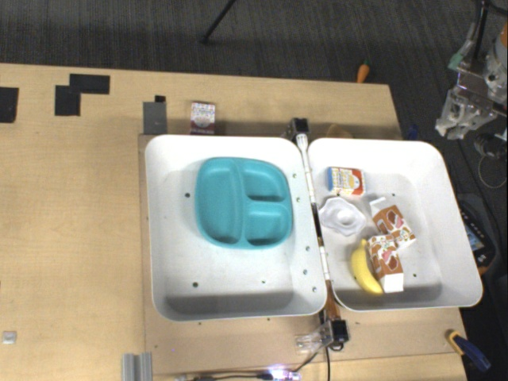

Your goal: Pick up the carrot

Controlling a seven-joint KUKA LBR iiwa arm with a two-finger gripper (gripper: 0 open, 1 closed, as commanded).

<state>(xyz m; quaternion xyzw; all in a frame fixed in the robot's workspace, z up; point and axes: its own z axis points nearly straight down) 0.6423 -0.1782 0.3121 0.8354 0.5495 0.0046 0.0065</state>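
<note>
The desk (pixel 71 236) carries 2 white bins side by side. The left bin (pixel 171 292) holds a teal divided plate (pixel 242 201), lying flat near its middle. In the right bin (pixel 444 213) sit a small printed carton (pixel 345 181) at the upper left, a white cup (pixel 341 217) just below it, a banana (pixel 363 270) at the lower left, and 2 brown-and-white cartons (pixel 391 240) touching each other beside the banana.

The only carrot-coloured thing is a small orange sliver (pixel 363 73) at the desk's far edge, above the right bin and outside it. It is too small to confirm as the carrot.

If it is, it should be light, stiff and smooth, likely to roll, so a grip across its thick middle looks safest.

At the upper right of the frame the gripper (pixel 460 117) hangs beyond the right bin's upper right corner, well apart from everything in the bins. I cannot tell how far the jaws are open, nor whether they hold anything.
</note>
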